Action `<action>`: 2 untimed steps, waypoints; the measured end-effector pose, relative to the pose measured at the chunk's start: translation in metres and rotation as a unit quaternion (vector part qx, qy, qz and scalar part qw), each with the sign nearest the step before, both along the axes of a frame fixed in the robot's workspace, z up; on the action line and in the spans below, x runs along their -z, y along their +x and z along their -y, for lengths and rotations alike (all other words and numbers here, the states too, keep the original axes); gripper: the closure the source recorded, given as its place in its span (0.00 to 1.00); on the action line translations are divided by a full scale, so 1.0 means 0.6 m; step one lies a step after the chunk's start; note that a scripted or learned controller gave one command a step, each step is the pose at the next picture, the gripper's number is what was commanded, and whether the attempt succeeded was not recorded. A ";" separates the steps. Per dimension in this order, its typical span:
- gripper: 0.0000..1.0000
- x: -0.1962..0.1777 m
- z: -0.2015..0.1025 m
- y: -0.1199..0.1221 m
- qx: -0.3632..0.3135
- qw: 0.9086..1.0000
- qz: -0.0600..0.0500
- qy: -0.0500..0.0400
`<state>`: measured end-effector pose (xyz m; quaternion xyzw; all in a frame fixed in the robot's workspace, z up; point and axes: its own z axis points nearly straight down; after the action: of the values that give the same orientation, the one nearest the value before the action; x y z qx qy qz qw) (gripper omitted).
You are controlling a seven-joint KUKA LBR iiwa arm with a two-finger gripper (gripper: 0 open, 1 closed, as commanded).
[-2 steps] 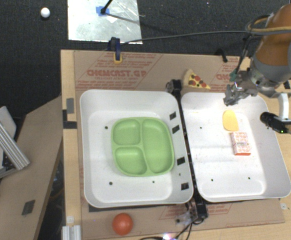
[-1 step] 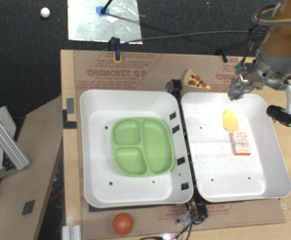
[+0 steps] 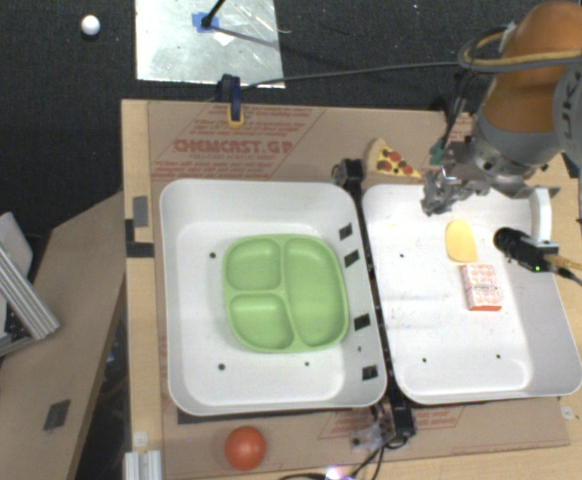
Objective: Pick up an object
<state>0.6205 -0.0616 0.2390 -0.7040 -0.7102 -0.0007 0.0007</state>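
Nearest, an orange ball [image 3: 244,447] lay at the worktop [image 3: 301,133] front edge. Nothing was lifted yet: the end effector [image 3: 437,200] hovered over the right bin [image 3: 551,368] back edge; whether it was open or closed, I cannot tell.

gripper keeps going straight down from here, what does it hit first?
Most likely bare floor of the right bin, near its back edge. The gripper sits left of the yellow object, apparently missing it; depth is unclear.

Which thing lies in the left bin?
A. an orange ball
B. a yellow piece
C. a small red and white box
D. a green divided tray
D: the green divided tray lies in the left bin, while the yellow piece and the small box lie in the right bin.
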 end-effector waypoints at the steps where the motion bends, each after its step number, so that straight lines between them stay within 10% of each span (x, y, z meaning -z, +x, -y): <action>1: 1.00 -0.012 -0.080 -0.018 0.000 1.000 0.001 0.000; 2: 1.00 0.011 -0.164 -0.033 0.000 1.000 0.000 0.000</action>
<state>0.6008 0.0367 0.2325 -0.7039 -0.7103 -0.0010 0.0008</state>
